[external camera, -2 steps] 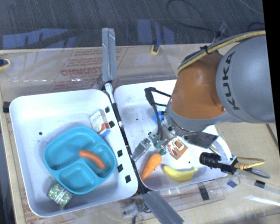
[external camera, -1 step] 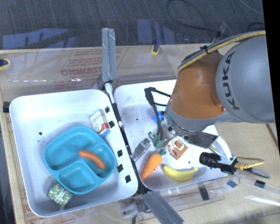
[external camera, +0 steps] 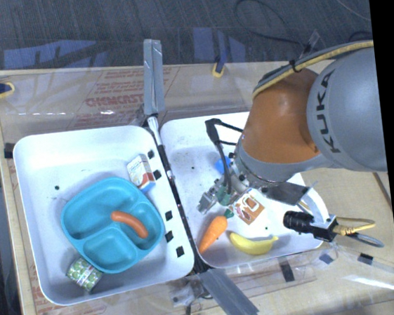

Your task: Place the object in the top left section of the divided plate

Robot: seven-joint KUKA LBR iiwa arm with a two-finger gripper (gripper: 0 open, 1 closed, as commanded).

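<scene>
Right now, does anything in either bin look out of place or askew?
One thing: the orange sausage on the blue divided plate seems to lie slantwise across a divider ridge, not within one section. A small carton also sits tilted beside the plate's upper right rim.

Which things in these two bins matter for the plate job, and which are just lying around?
For the job: blue divided plate; gripper, down in the right bin. Its target object is unclear.
Lying about: sausage on the plate, small carton, green patterned can, carrot, banana, orange-and-white box.
</scene>
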